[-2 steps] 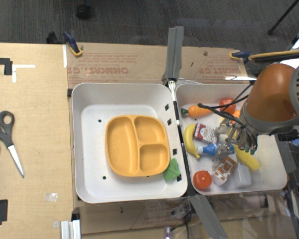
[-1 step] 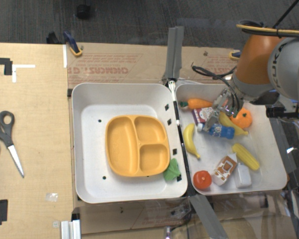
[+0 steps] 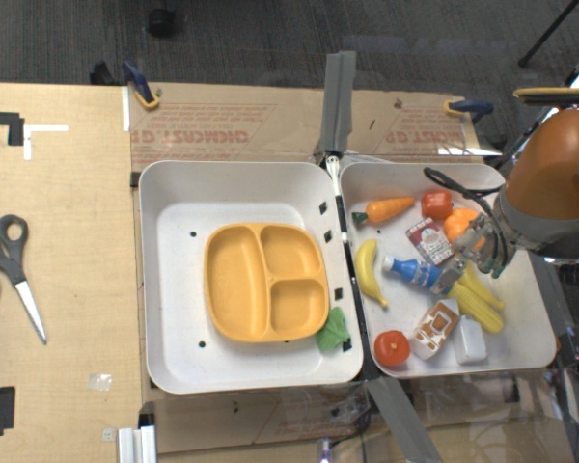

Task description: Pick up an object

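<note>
Cardboard-covered bench (image 3: 58, 220), dark carpet (image 3: 270, 17) behind; end effector (image 3: 468, 254) over right bin (image 3: 521, 355), grip state unclear.

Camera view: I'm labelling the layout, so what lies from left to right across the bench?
Grey-handled scissors → yellow three-compartment plastic tray → green leafy toy → yellow toy banana → blue-and-white bottle → arm's end effector.

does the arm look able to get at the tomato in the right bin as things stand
Probably yes: the tomato sits alone near the right bin's front corner, nothing on top, and the gripper hovers in that bin.
</note>
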### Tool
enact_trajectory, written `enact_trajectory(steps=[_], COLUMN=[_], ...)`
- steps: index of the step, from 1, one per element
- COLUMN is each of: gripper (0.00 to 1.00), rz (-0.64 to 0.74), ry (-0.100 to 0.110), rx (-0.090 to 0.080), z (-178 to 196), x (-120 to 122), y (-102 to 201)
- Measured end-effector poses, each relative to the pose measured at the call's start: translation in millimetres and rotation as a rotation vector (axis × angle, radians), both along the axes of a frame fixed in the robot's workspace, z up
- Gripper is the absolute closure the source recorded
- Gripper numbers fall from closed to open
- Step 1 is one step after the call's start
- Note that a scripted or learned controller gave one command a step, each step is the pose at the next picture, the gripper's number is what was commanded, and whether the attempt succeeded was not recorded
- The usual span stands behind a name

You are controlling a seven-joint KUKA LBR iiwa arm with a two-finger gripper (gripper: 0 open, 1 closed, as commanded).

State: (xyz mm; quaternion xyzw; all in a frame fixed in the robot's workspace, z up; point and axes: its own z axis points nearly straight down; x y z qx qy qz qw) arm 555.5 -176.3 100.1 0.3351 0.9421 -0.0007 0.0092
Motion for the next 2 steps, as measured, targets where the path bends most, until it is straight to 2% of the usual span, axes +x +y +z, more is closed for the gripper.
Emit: enact_trajectory(steps=[1,2], gripper=[0.00,0.00], rz=[-0.130,-0.190], ry=[0.001,-0.001], rx=[0.004,0.003], z=[0,0], x=[49,56], y=[19,47])
